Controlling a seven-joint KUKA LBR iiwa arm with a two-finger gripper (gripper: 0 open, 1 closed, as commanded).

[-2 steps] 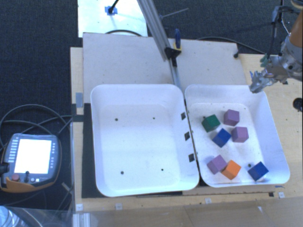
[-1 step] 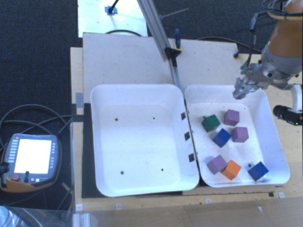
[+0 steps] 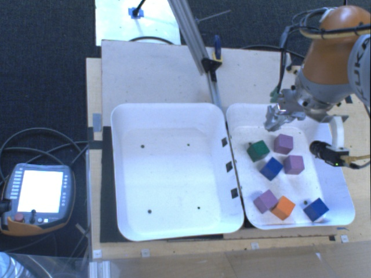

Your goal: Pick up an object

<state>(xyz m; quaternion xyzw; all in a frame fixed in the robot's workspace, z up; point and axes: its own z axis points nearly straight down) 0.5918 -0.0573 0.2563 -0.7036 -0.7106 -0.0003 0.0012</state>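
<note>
With fingers (image 3: 277, 119) whose opening cannot be judged hovering at 12 o'clock of the green cube (image 3: 258, 150) in the right bin (image 3: 336, 181), descent risks striking the adjacent purple cube (image 3: 283, 143).

Seven small cubes lie in the right bin (image 3: 333, 213). The green cube (image 3: 258, 150) sits nearest the bin's left wall, toward its far end, turned at an angle. Right of it lies a purple cube (image 3: 283, 143), with a second purple cube (image 3: 294, 164) just nearer the front. A blue cube (image 3: 271, 168) lies just beside that one. Toward the bin's front edge, a third purple cube (image 3: 265, 201) touches an orange cube (image 3: 283, 208). Another blue cube (image 3: 316, 209) lies apart, near the front right corner.
</note>
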